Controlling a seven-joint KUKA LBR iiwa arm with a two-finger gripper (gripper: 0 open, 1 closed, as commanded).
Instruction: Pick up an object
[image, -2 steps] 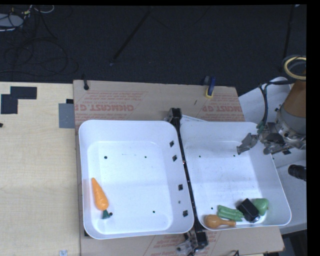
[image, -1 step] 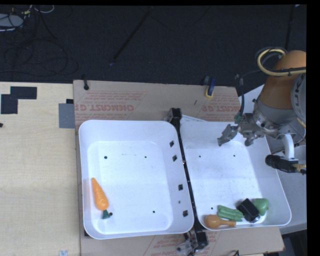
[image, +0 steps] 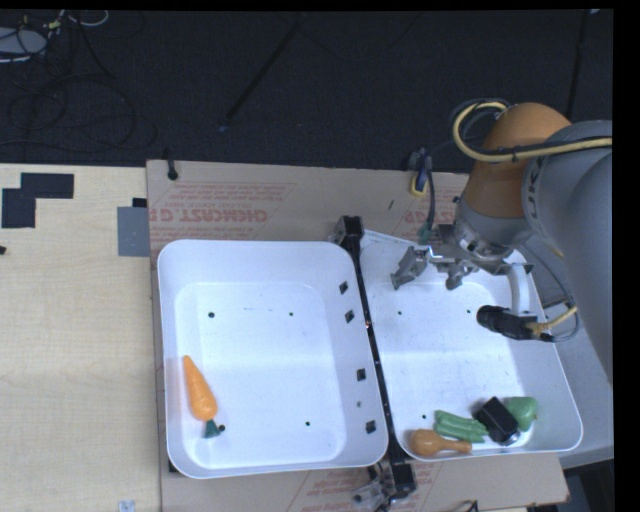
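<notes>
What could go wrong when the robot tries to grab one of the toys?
1. The gripper hangs near the far end of the right bin, away from the toys, so it might close on nothing.
2. The green toy, black block and orange pear-shaped toy sit bunched against the near wall, so the fingers may bump neighbours or the rim.

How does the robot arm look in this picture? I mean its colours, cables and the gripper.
The arm is grey with a rounded orange band above the wrist. A yellow cable loops over the band. The gripper is small, grey metal, with two fingers.
</notes>
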